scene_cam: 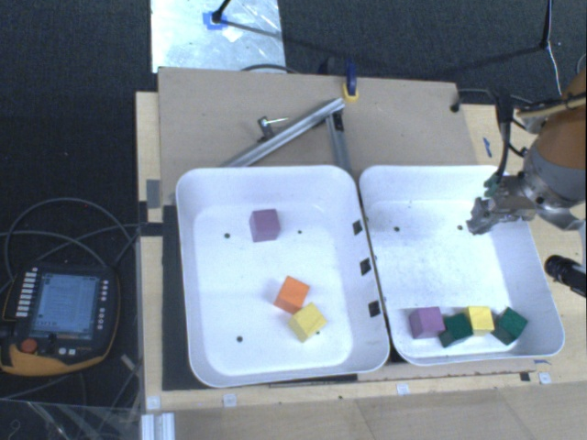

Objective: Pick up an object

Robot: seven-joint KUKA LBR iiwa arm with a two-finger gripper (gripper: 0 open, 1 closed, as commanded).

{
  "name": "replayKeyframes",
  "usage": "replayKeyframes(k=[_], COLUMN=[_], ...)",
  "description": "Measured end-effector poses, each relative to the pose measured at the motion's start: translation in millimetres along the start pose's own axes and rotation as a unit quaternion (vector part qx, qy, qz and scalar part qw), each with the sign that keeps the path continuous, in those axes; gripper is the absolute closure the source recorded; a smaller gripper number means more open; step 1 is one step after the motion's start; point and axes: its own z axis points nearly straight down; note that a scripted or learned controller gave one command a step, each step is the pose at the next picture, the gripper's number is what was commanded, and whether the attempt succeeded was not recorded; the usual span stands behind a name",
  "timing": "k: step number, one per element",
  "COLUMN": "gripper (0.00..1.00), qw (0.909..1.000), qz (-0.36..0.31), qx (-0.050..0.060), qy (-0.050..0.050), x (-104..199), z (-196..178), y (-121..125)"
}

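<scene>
Two bins sit side by side on the bench [404,117], and the right bin [431,191] serves as the landmark from here on. Left of it lies the left bin [197,246], the pair touching along their shared rims. Over the right bin's far right part hangs the arm [555,154], and its gripper [483,218] hovers above bare bin floor near the far right corner; nothing is seen between its tips, and whether they stand wide or narrow I cannot tell at this size. My reading is that the approach step is in hand, with no object chosen by contact yet. Along the right bin's near wall runs a row of four blocks: a purple cube [426,321] at the left end, then a dark green block [454,328] touching it, a yellow cube [481,318] beside that, and a second green block [511,323] at the right end. They crowd each other, so a pick there likely calls for travel toward the near wall, a descent over one end block, and care that the tips straddle only one. Three more cubes lie in the left bin: violet [264,225], orange [292,293] and yellow [307,321], the last two touching.
</scene>
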Motion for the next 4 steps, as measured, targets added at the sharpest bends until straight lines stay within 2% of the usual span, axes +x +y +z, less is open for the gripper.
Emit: replayKeyframes(k=[1,2,4], gripper=[1.0,1.0,1.0], qw=[1.0,1.0,1.0], qz=[0.0,-0.002,-0.002], qx=[0.001,0.004,0.003], qy=[0.0,0.002,0.002], x=[-0.5,50.5,143.5], z=[-44.2,-28.6,-27.6], y=[2.0,4.0,18.4])
